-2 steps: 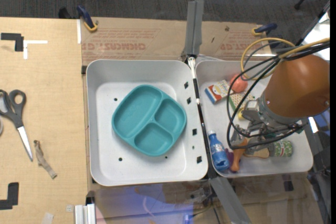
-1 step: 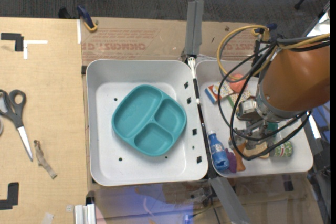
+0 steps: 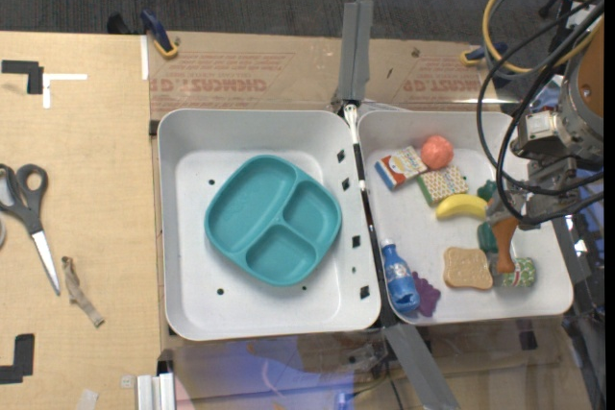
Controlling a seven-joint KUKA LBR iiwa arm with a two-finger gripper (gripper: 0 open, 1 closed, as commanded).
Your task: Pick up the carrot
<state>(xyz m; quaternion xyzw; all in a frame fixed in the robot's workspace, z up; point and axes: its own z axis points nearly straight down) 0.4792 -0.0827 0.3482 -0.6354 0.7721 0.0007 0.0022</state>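
- Scissors (image 3: 29, 211) lie on the bench at the far left, well apart from the bins.
- The left bin (image 3: 173, 235) holds a teal divided plate (image 3: 274, 219).
- The right bin (image 3: 553, 298) is crowded: a blue bottle (image 3: 394, 269) by its left wall, then a small carton (image 3: 399, 168), a red ball (image 3: 437, 150), a banana (image 3: 461, 205) and a toast slice (image 3: 467, 269).
- The carrot (image 3: 503, 245) stands near the bin's right side, orange with a green top, just beside the toast and a small can (image 3: 519, 274).
- The gripper (image 3: 509, 211) hangs just above the carrot's upper end; I cannot tell how far its fingers are spread, or whether they hold anything.
- The arm reaches in from the right, wrist pointing down, cables looping over it.
- Risk, as I judge it: the neighbours sit so close that the fingers may nudge the can or toast, or pinch only the carrot's tip and let it slip.
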